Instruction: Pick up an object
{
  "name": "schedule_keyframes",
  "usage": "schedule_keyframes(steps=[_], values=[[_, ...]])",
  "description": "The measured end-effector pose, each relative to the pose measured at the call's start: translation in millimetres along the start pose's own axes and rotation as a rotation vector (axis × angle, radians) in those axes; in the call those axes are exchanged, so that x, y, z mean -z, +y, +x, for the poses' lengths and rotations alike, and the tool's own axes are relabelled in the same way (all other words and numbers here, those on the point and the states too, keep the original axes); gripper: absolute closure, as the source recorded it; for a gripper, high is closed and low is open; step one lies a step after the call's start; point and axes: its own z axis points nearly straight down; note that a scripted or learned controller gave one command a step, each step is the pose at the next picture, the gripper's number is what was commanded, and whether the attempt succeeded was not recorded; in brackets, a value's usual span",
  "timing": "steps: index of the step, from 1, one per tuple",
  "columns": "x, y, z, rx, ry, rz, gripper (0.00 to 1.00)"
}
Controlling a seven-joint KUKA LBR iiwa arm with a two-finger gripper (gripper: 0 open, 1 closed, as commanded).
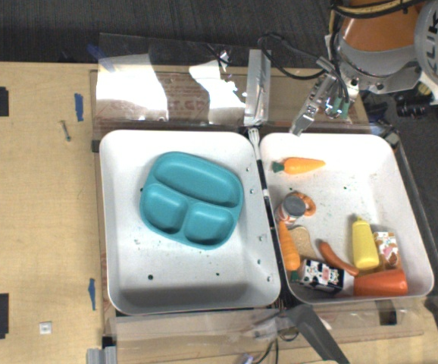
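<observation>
Divided plate (191, 199) in left bin (120, 279) — carrot (299, 165) in right bin (408, 203).

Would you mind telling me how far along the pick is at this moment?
Nothing looks picked yet. The gripper hangs above the back edge of the right bin, holding nothing visible. The carrot and the other items lie in that bin. Descending, grasping and lifting remain.

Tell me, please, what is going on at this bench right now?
A robot arm reaches in from the right, its gripper above the back edge of the right bin with nothing between its fingers. That bin holds a carrot, a yellow bottle and other small toys. The left bin holds a teal divided plate. Nothing has been picked up yet.
</observation>
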Motion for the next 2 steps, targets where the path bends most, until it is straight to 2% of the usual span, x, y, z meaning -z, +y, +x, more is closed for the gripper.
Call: schedule_keyframes(steps=[1,2], values=[[-40,-70,-13,0.098,0.01,0.007,1.0],[-99,-77,50,0.107,0.012,0.006,1.0]])
